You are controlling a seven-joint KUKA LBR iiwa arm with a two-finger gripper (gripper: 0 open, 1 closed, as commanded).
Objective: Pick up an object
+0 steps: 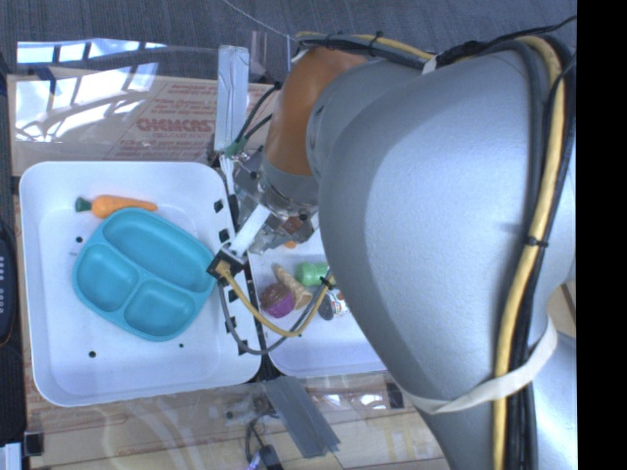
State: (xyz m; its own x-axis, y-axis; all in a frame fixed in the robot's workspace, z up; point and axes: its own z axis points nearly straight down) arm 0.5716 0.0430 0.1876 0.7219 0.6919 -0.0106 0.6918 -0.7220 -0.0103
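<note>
A blue divided plate (142, 274) lies in the left bin (59, 360), with an orange toy carrot (120, 204) just above it. The big grey arm covers most of the right bin (313, 355). Its gripper (263, 225) hangs over the divider between the two bins, near the plate's right edge. Below the gripper, in the right bin, lie a purple round toy (279, 303), a tan cone-shaped piece (291, 281) and a green toy (313, 273). I see nothing between the fingers from here.
A yellow cable (269, 323) loops from the wrist over the right bin's toys. A cardboard sheet with red print (167, 120) lies behind the left bin. A metal bracket (299, 414) sits at the bench's front.
</note>
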